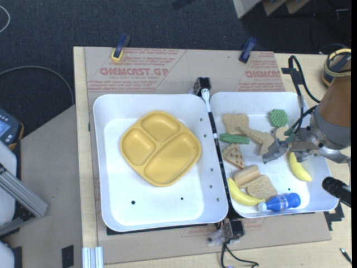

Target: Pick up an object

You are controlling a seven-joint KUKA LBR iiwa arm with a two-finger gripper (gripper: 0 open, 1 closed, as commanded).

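Note:
The right bin (312, 102) holds several toy foods. Among them are a green bumpy piece (278, 116), tan toast pieces (235, 121), a green pea pod (234, 139), a cracker (257, 135), a waffle wedge (235, 158), two bananas (300, 168) (241, 195), a bread roll (246, 176), a round cookie (261, 187) and a blue bottle (281, 202). My gripper (273, 148) is low over the middle of this bin, just right of the cracker and left of the right-hand banana. It is open, with nothing between its fingers.
The left bin (106, 166) carries a yellow divided plate (160, 147). A black divider strip (215, 144) runs between the bins. The arm's grey body and cables (334, 121) overhang the right bin's right edge. Clamps (118, 48) (247, 49) sit on the board's far edge.

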